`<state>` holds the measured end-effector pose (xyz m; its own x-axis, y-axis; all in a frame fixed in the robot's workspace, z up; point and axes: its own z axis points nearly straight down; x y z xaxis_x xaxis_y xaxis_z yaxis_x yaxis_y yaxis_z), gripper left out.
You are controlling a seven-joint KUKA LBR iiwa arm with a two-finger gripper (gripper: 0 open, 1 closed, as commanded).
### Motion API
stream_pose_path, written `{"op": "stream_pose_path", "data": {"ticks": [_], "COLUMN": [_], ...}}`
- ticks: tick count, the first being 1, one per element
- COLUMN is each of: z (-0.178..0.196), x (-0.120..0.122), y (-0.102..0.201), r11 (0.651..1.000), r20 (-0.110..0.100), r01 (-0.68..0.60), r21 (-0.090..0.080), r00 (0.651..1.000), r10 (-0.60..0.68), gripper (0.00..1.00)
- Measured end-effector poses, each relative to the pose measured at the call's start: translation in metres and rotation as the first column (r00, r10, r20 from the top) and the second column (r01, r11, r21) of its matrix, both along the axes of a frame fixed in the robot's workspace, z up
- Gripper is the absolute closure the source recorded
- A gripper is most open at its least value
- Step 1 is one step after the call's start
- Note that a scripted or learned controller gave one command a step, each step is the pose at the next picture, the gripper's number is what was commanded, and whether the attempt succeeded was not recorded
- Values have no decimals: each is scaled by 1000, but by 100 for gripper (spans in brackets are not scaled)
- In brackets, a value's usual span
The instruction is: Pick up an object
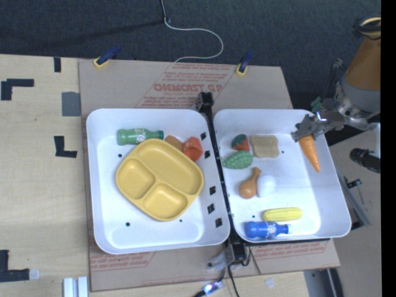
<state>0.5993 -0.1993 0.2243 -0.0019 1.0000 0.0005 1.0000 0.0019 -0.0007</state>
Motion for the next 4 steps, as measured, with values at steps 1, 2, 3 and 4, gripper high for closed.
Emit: {"op": "stream_pose_path", "data": {"ticks": [1,2,3,4], "z": [2,9,-8,3], "x": [-7,-29,-47,-66], "y": [45,94,143,192], "r11": [1000,1000,1000,1000], "r20": [-2,-3,-5,-4], "r01": [-3,-3,-3,-5], "r21": [1,2,1,2], "r00": [1000,1000,1000,1000], "r10": [3,3,3,5], "gripper": [100,100,100,100]}}
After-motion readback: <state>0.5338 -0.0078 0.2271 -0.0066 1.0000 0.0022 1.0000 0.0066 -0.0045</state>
